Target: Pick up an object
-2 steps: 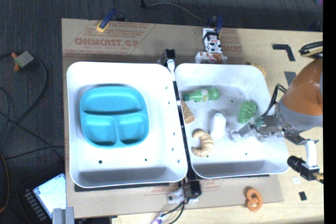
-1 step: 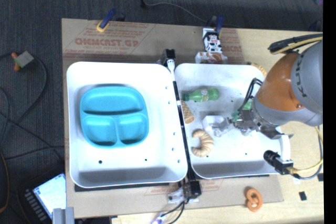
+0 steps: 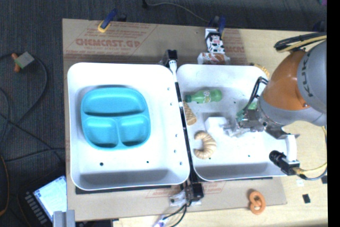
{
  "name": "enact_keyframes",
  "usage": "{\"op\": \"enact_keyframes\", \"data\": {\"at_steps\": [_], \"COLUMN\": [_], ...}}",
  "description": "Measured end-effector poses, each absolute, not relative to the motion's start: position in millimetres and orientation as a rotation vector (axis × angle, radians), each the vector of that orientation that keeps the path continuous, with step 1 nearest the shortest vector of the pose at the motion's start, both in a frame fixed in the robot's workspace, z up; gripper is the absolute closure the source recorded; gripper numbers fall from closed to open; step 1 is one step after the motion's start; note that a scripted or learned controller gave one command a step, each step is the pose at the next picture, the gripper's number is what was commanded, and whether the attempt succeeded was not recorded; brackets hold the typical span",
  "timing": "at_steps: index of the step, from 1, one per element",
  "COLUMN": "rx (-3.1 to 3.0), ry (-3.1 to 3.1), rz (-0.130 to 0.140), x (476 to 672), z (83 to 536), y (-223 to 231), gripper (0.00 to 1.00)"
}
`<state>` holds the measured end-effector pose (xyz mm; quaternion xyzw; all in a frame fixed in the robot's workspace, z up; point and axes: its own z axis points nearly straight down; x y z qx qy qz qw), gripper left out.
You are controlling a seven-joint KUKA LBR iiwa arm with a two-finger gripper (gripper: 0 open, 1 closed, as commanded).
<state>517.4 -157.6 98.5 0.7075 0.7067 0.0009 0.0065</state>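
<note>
In the right bin [image 3: 228, 170] lie a green bottle [image 3: 204, 96] on its side near the back, a tan croissant-like pastry [image 3: 204, 145] near the front left, a white block [image 3: 214, 125] in the middle, and a small tan piece [image 3: 189, 112] by the left wall. My gripper [image 3: 237, 128] is low in the bin, just right of the white block, below the orange-banded wrist [image 3: 284, 87]. A small green item [image 3: 249, 107] shows beside the wrist. I see nothing clearly between the fingers.
The left bin [image 3: 85, 167] holds a blue divided tray [image 3: 114, 116]. An orange ring [image 3: 256, 200] lies on the bench in front of the right bin. A small cow-patterned figure [image 3: 214, 42] and clamps stand behind the bins. Cables run across the floor at left.
</note>
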Motion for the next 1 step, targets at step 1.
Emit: {"op": "enact_keyframes", "data": {"at_steps": [1], "rx": [2.215], "ry": [2.218], "rz": [0.005], "x": [575.8], "z": [88.3], "y": [-189.6], "gripper": [1.00]}}
